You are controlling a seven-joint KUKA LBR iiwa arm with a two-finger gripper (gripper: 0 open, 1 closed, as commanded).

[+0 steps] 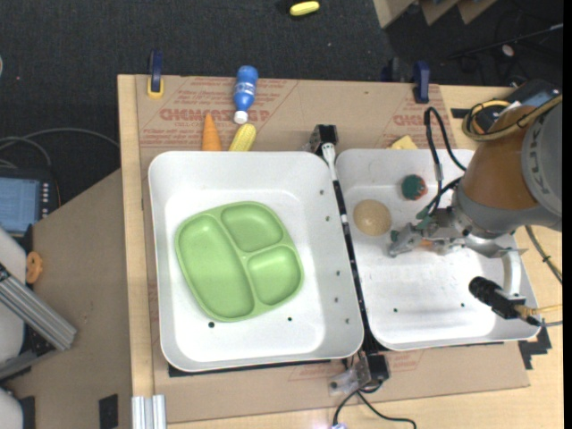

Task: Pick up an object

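Grey arm point(536, 164), orange band (black cables)

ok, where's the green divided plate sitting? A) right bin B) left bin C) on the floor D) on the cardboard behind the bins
B: the green divided plate lies flat in the left bin, while the gripper is over the right bin near the tan ball.

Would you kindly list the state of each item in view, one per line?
Green three-compartment plastic plate: flat in the left white bin.
Tan round ball: resting in the right white bin.
Small green and red ball: resting in the right bin.
Gripper: low over the right bin, beside the tan ball.
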